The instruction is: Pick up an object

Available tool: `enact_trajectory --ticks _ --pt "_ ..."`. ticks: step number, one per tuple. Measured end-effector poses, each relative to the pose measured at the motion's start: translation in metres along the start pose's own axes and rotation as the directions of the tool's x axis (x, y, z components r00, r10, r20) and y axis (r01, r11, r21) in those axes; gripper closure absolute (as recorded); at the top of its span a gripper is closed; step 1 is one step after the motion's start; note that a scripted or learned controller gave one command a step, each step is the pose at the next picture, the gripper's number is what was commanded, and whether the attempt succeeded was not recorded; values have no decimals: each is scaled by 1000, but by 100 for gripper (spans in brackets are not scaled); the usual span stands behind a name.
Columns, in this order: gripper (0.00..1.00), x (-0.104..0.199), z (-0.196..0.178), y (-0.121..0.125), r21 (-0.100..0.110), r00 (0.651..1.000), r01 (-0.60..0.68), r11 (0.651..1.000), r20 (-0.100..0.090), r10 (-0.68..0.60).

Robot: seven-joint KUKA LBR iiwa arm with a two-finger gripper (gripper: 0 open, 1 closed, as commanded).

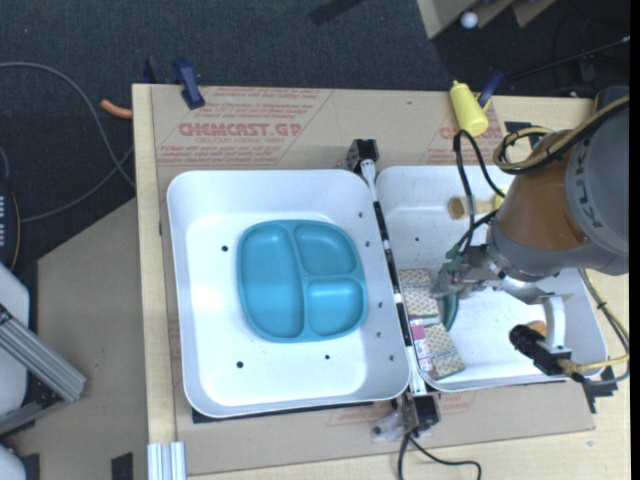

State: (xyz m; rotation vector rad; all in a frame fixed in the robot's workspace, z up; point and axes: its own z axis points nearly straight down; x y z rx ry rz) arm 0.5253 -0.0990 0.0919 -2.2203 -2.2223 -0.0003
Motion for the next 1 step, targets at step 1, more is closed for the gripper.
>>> enact_trajectory --ticks 1 --pt "100 71 -93 17 -2 1000 1 1000 -1 -1"
